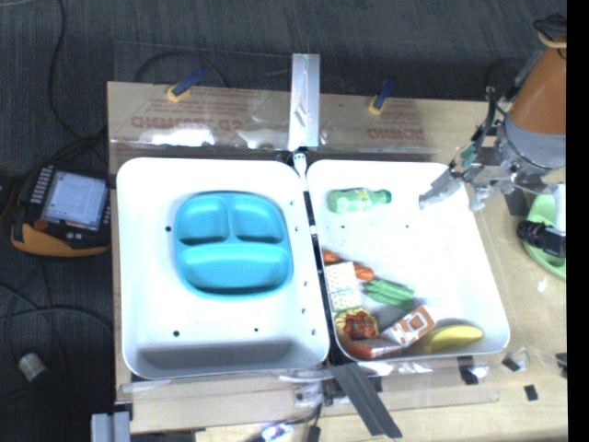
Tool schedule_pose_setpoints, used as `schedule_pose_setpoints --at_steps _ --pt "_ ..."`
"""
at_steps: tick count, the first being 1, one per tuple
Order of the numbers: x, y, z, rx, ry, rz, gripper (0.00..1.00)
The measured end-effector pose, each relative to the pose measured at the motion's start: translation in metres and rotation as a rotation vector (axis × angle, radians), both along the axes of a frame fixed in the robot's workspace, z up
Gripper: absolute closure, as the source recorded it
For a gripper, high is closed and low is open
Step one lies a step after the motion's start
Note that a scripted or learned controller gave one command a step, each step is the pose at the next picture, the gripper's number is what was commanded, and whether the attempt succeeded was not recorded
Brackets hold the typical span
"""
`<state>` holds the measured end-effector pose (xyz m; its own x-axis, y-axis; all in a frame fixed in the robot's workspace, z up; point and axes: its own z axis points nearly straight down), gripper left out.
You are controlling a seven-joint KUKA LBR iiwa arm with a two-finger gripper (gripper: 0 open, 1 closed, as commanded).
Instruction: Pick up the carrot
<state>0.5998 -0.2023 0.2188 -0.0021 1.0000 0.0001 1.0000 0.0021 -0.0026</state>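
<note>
The carrot point(364, 272) lies in the right bin point(460, 256), at the left of a heap near the front. Its orange body is partly under a small white patterned box point(341, 287), and a green leafy end point(390, 292) points right. My gripper point(456, 196) hangs over the bin's far right corner, well up and to the right of the carrot. Its two fingers point(433, 194) are spread apart with nothing between them.
A green bottle point(359, 199) lies at the back of the right bin. A banana point(451, 337), an orange-and-white carton point(410, 325) and a reddish food item point(357, 324) crowd the front. A blue divided plate point(232, 245) sits in the left bin point(147, 274).
</note>
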Motion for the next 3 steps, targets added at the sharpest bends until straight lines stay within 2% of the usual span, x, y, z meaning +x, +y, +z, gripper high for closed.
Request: schedule_pose_setpoints --at_steps 1,2,3 --pt "-0.024 -0.022 -0.054 -0.002 0.001 -0.002 0.0" --pt "-0.036 -0.008 -0.119 0.009 -0.005 -0.169 0.0" --pt "-0.031 -0.008 -0.043 -0.003 0.0 -0.322 0.0"
